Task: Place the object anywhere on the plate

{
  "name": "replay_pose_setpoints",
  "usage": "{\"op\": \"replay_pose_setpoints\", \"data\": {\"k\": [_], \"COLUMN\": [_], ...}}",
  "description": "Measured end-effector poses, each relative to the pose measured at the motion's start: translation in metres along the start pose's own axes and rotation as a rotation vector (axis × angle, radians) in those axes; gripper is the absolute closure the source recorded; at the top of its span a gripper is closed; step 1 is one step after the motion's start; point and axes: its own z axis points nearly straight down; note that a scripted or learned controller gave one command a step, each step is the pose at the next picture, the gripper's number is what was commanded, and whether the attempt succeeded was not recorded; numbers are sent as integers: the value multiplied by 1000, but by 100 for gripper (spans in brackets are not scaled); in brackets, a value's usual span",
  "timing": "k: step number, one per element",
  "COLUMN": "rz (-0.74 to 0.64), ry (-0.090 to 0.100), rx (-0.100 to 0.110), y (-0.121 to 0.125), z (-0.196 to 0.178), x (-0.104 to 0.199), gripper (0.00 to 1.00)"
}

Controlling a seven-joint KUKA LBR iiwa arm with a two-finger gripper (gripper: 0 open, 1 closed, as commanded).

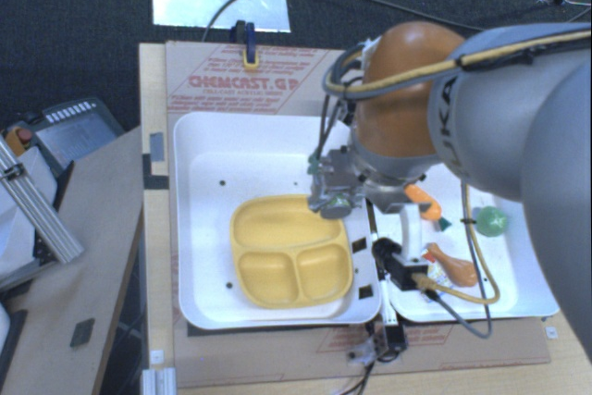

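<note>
The gripper (331, 202) hangs over the near rim of the yellow plate (291, 262), which spreads below and to its left; whether it carries anything cannot be told. Candidate objects, an orange piece (424, 197) and a green ball (491, 220), lie right of it, so placing seems pending.

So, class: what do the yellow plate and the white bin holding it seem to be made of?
Yellow plate: probably moulded plastic, smooth with a soft sheen and rounded dividers between three compartments. White bin: likely thin formed plastic, glossy, with rounded corners and rim.
</note>
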Motion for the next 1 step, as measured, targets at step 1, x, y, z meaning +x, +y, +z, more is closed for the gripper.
{"op": "replay_pose_setpoints", "data": {"k": [1], "rz": [6], "ry": [-2], "rx": [1], "y": [0], "z": [1], "x": [-3], "gripper": [0]}}
